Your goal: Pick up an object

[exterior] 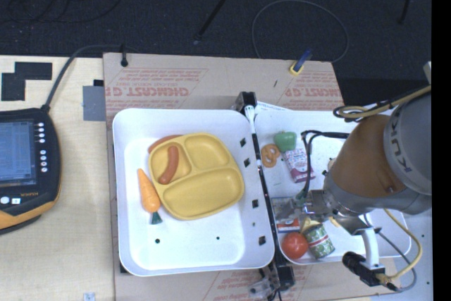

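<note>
Low in the right bin [331, 125] we find the pincer [308, 211], hanging beneath the grey arm [405, 151] with its orange band [363, 155]; whether it is wide or narrow we cannot tell, since the wrist hides most of it from above. Just under it lie a green-labelled can [320, 242] and a red tomato [295, 245], touching each other near the bin's front edge, and we see neither one between the pincer's parts. Farther back in the same bin we see a small packet with a red label [299, 164], a green piece [285, 141] and an orange pretzel-like ring [269, 154] close to the divider. In the left bin [134, 222] a yellow divided plate [201, 176] holds a sausage [171, 164] in its left compartment, and an orange carrot [148, 192] lies just beside the plate's left rim. Both bins sit on a cardboard sheet [183, 84], and a teach pendant [25, 166] rests on the bench well to the left.
</note>
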Controlling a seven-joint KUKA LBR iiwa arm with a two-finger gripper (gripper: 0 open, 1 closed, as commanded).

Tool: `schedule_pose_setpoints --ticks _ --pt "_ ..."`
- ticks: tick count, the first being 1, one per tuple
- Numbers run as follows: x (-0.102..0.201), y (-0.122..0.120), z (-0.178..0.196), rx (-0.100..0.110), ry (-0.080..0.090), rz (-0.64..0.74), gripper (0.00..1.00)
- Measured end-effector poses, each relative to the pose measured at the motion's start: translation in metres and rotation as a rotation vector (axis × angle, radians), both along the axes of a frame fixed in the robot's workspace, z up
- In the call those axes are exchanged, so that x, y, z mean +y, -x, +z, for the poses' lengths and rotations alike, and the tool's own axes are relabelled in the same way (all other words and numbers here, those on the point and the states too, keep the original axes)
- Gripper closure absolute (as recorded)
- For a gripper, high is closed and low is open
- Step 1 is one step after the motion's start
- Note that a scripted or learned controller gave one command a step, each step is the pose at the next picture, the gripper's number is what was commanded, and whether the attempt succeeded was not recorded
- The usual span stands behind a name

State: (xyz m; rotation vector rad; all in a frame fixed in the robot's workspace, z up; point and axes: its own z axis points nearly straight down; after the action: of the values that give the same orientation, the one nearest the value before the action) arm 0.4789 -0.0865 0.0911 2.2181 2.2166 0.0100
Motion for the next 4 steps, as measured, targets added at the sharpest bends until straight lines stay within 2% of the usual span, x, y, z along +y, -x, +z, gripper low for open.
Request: schedule_pose_setpoints --ticks 1,2,3,4 --pt "-0.006 -0.061 -0.001 0.006 -0.001 0.003 0.0" --pt "-0.014 -0.153 0.006 0.002 0.003 0.003 0.0" --pt "-0.013 -0.148 0.015 0.014 0.001 0.005 1.0" --pt "-0.013 -0.148 0.015 0.014 0.001 0.006 0.0"
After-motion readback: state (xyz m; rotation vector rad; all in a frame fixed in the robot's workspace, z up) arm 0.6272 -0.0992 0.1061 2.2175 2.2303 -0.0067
